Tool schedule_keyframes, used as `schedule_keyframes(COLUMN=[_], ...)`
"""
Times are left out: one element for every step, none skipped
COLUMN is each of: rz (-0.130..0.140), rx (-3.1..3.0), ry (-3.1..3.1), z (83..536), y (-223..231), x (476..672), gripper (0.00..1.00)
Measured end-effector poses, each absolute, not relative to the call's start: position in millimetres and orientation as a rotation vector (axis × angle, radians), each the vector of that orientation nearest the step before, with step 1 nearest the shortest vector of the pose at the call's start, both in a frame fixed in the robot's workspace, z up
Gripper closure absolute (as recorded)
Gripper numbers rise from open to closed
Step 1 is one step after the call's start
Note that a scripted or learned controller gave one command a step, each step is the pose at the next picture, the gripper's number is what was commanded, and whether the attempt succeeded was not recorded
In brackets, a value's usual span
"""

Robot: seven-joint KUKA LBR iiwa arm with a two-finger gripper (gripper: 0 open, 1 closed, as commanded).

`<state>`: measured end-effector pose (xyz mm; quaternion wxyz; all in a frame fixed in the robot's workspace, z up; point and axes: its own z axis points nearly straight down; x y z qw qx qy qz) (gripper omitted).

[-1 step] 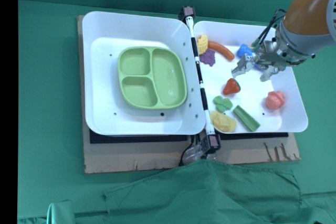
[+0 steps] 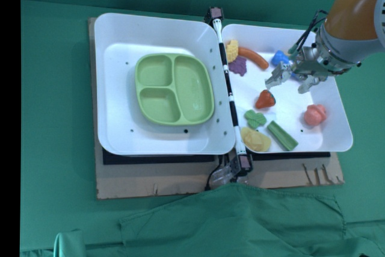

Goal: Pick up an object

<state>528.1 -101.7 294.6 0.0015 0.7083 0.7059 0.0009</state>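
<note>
From the overhead camera, you see the two-finger gripper [image 2: 290, 79] hanging over the right-hand shallow white bin [image 2: 337, 132], its fingers spread apart with nothing between them. The candidates lie scattered below: a red strawberry-shaped toy [image 2: 265, 99] just beneath the near finger, a small blue piece [image 2: 280, 58] right beside the claw, and a pink lumpy toy [image 2: 314, 114] farther toward you. Watch for the splayed fingers straddling two toys at once; the blue piece and strawberry sit close enough that closing could nudge one away or pinch neither. The grey arm with its orange band [image 2: 358, 0] reaches in from the right, wrist angled down and leftward.
</note>
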Motion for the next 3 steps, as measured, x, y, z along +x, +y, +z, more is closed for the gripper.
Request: schedule_keyframes(rz=[-0.004,0.005,0.015], rx=[2.228,2.223,2.219], ry=[2.218,2.213,2.203], z=[233.5,185.8,201.0], y=[-99.1,-100.3,-101.5], x=[528.8,530.5,532.8], gripper=[0.0,0.0,1.0])
